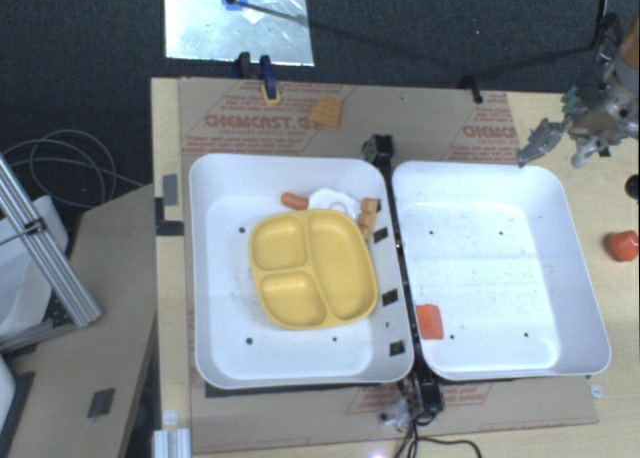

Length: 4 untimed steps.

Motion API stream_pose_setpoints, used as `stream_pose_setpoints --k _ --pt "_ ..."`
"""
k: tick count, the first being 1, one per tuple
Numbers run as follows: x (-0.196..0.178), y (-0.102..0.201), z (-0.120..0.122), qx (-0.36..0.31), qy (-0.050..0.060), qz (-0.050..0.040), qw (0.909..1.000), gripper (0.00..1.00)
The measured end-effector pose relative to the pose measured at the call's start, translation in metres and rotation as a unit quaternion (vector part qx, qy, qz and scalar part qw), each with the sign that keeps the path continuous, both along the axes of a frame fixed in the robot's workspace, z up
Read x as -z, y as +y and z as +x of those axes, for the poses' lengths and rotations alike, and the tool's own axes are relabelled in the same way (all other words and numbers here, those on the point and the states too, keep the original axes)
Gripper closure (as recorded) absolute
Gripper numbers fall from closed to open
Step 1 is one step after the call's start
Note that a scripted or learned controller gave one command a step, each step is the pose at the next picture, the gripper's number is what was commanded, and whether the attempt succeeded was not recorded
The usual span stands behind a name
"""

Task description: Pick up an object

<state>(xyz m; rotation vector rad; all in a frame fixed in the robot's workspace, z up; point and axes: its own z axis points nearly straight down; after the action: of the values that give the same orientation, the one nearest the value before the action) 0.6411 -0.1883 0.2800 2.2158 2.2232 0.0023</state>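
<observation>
The yellow tray (pixel 312 269) points its long side toward ten o'clock, while the gripper (pixel 562 142) hangs at two o'clock, fingers spread.

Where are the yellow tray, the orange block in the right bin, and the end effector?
yellow tray (pixel 312 270), camera view, centre divider.
orange block (pixel 430 322), camera view, top face.
end effector (pixel 566 143), camera view, between fingertips.

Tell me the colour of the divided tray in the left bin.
Yellow; the divided tray shows clearly in the camera view.
</observation>
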Motion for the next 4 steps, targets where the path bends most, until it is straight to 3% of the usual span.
stream_pose_setpoints --k 1,2,3,4 --pt "0.073 0.075 -0.055 -0.003 0.006 0.0031 1.0000 0.00" --pt "0.137 0.095 -0.160 0.002 0.008 0.0028 1.0000 0.00" --pt "0.159 0.058 -0.099 0.002 -0.001 -0.0008 1.0000 0.00" --pt "0.143 0.010 0.031 -0.002 -0.007 -0.0030 1.0000 0.00"
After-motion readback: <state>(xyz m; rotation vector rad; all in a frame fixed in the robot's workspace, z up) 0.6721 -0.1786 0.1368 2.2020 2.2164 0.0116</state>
